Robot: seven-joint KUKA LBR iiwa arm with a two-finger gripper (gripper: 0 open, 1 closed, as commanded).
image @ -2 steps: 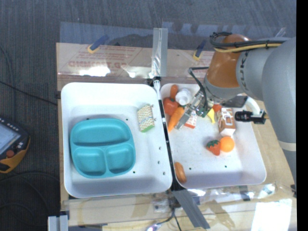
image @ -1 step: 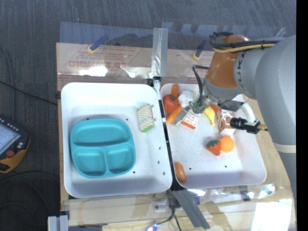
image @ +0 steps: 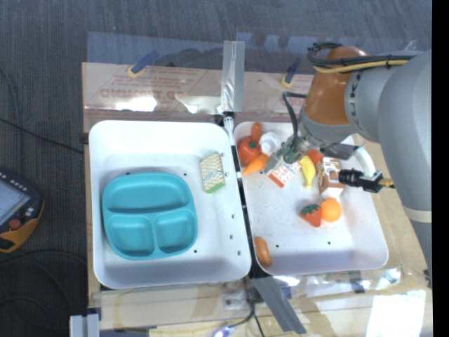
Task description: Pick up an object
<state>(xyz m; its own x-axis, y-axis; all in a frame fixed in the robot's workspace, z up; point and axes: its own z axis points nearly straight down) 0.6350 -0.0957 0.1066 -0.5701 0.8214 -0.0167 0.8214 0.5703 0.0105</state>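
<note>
In the right bin lie several toy foods at the back: an orange-red pepper, a carrot-like orange piece, a red-and-white packet, a yellow banana and a small carton. Further forward sit a strawberry and an orange. A brown piece lies at the bin's front left edge. My gripper hangs low over the packet, between the carrot piece and the banana.
The left bin holds a teal divided plate and a greenish sponge near the divider. A white cap lies at the back of the right bin. The arm's grey body covers the right bin's far right corner.
</note>
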